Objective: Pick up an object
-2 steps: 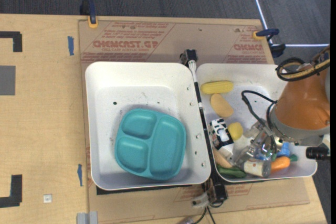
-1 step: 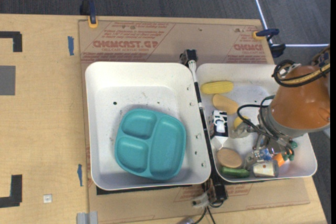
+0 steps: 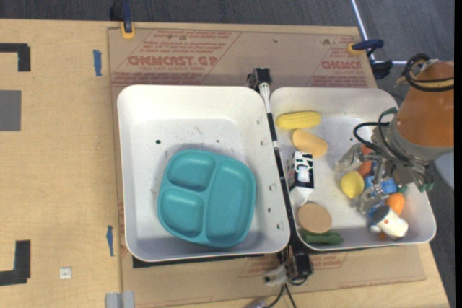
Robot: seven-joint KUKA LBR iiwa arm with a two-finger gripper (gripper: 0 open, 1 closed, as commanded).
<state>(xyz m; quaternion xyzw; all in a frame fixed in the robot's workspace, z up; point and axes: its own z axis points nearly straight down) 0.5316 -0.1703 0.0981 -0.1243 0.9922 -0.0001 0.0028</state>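
My gripper (image 3: 373, 180) reaches down into the right bin (image 3: 339, 106) at its right side, under the orange band of the arm (image 3: 427, 115). It hangs over a cluster of small toys: a yellow lemon-like piece (image 3: 351, 185) to its left, blue and orange pieces (image 3: 385, 192) under it, and a white and orange piece (image 3: 393, 225) in front of it. I cannot see any object held by it.
The right bin also holds a yellow corn cob (image 3: 297, 120), an orange piece (image 3: 310, 143), a white and black item (image 3: 303, 172), a tan disc (image 3: 315, 217) and a green pod (image 3: 323, 238). A teal divided plate (image 3: 207, 198) lies in the left bin (image 3: 188, 108).
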